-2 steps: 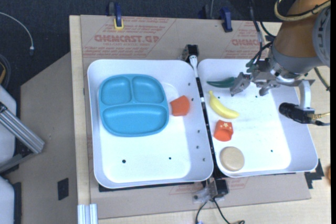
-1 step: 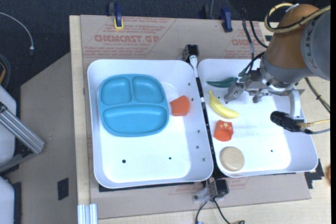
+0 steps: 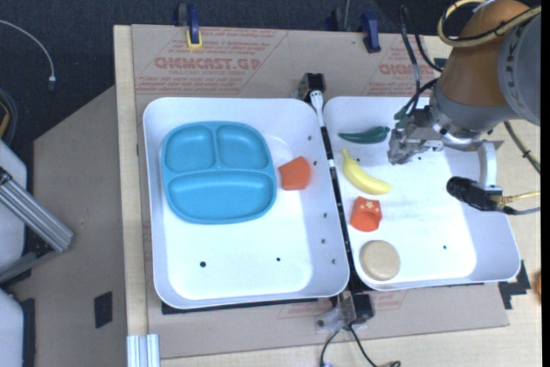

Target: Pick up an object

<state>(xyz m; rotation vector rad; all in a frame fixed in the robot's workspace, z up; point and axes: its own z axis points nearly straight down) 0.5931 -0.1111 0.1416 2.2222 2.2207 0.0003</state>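
Camera view is showing my pincer (image 3: 404,149) hanging over the right bin (image 3: 481,266); I cannot tell its state. A green pepper (image 3: 364,134) is lying just beside it, a banana (image 3: 363,175) and red piece (image 3: 367,214) nearer. The blue plate (image 3: 219,172) is sitting in the left bin (image 3: 249,279).

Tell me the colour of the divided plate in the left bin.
Light blue plate, camera view.

The right bin (image 3: 481,266) lies open across its right half, while a green pepper (image 3: 365,134), banana (image 3: 364,176), red piece (image 3: 366,214) and tan disc (image 3: 379,259) crowd its left side.
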